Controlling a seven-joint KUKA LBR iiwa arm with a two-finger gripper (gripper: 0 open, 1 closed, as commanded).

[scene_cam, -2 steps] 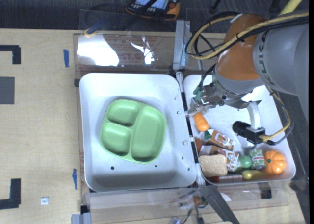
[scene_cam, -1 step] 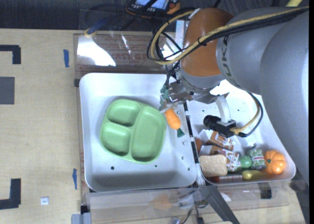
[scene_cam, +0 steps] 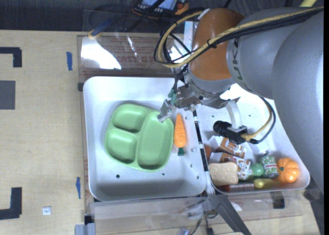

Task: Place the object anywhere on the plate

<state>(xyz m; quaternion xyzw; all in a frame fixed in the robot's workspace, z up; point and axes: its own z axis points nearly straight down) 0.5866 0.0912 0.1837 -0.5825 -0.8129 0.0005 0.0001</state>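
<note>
**Still off the plate: the carrot lies just beside the rim**

Clearly the carrot (scene_cam: 179, 132) is not yet on the green plate (scene_cam: 140, 136). It is seen lying on the floor of the left bin (scene_cam: 103, 177), just beside the plate's right edge, with its orange body running roughly parallel to that edge and its small green stub pointing toward the near side of the bin. Whether it touches the rim cannot be told.

The gripper (scene_cam: 172, 106) is seen above the plate's upper right corner, close to the carrot's far end. One of the fingers (scene_cam: 165, 110) is seen reaching to the plate's rim; nothing is seen held between the fingers, and how far apart they stand cannot be told from this slant.

The carrot is judged to be a toy: light, stiff and smooth-skinned, so it is likely to roll or slip out if it is pinched near its narrow tip. A hold across the thick middle, with the fingers set square to its long axis, is judged safest. Little room is left on the side facing the plate, so one finger may catch the rim on the way down.

Beyond the carrot from the plate, the right bin (scene_cam: 300, 177) is seen holding other toy foods, among them a small pumpkin (scene_cam: 288, 169).
</note>
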